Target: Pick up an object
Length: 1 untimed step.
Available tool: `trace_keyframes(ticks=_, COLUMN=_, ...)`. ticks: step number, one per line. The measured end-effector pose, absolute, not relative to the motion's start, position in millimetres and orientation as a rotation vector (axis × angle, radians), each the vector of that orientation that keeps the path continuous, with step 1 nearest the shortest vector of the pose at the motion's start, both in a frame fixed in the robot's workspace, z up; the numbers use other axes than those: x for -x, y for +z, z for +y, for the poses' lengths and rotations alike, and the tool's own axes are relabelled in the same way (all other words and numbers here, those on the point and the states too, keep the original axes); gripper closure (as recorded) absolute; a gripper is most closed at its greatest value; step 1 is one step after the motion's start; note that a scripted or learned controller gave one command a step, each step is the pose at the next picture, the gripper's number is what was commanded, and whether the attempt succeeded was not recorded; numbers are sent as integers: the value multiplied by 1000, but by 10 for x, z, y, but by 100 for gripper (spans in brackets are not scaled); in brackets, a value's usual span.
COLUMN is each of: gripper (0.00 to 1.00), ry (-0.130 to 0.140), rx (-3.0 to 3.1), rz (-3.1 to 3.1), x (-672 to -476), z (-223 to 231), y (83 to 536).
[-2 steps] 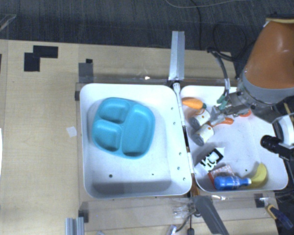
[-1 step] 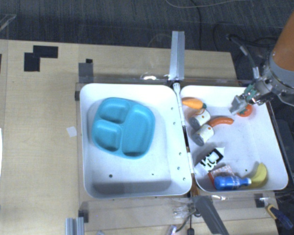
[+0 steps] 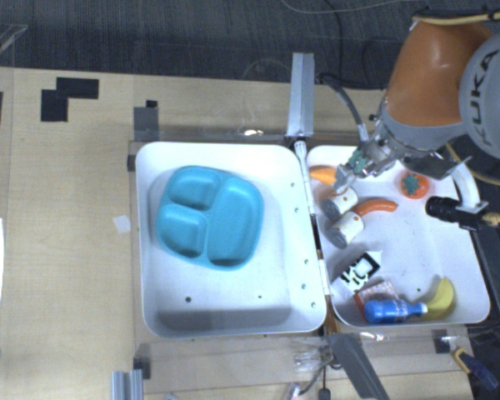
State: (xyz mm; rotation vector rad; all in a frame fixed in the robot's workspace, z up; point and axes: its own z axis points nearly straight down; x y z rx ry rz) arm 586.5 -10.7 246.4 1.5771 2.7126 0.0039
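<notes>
Several things crowd the right bin (image 3: 475, 302): carrot (image 3: 375, 207), banana (image 3: 438, 297), blue bottle (image 3: 392, 310); the gripper (image 3: 343, 203) hangs among them, its jaws' state unclear.

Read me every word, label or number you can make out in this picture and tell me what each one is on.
"KUKA": on the grey robot arm, upper right, partly cut by the frame edge.
Black-and-white patterned card in the right bin: a code-like mark, no readable words.
Blue bottle: any label is too small to read.

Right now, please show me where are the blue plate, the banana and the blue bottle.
blue plate (image 3: 208, 217): camera view, its central ridge.
banana (image 3: 441, 297): camera view, its curved middle.
blue bottle (image 3: 389, 310): camera view, its body.
</notes>
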Motion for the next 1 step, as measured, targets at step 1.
trace_keyframes(ticks=1, gripper=100, ry=7, rx=-1301, rz=2851, x=-6282, z=181, y=2632)
